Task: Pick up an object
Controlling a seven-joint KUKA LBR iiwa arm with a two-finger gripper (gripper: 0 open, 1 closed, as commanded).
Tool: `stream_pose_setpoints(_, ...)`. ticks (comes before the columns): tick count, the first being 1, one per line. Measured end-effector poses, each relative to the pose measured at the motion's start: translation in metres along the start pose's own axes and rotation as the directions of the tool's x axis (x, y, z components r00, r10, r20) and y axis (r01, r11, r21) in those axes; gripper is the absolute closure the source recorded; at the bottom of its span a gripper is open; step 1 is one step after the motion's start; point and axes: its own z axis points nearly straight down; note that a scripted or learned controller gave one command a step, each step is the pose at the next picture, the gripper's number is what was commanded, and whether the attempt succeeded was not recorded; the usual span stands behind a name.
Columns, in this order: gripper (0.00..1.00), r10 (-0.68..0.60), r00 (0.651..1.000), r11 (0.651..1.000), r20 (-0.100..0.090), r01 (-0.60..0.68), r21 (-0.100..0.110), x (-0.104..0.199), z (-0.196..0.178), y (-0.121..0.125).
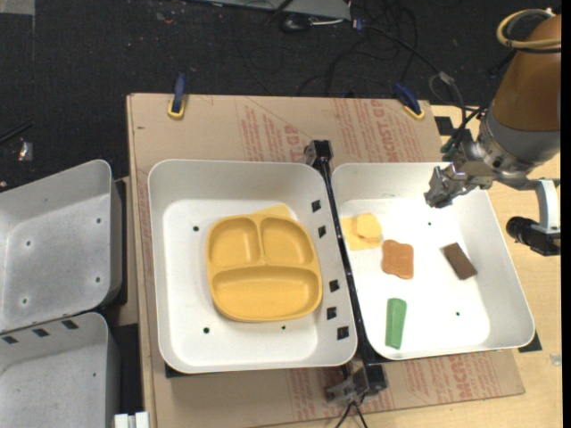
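Observation:
The right bin (pixel 500 328) holds several small objects: a pale yellow piece (pixel 363 232) at its left side, an orange-brown piece (pixel 398 259) beside it, a dark brown block (pixel 459 260) to the right, and a green stick (pixel 395 322) near the front. My gripper (pixel 440 190) hangs over the bin's far right part, above and behind the brown block, apart from every object. Nothing shows between its tips.
The left bin (pixel 174 239) carries a yellow compartment tray (pixel 264 267). A black divider (pixel 337 257) runs between the bins. Blue clamps (pixel 177 94) hold the cardboard base at the back. Grey metal panels (pixel 53 230) lie at the far left.

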Motion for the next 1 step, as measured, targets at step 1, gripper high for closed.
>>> stream_pose_setpoints(1, 1.00, -0.002, 1.000, 1.000, 0.000, 0.002, 0.000, 0.0573, -0.0040, -0.0024)
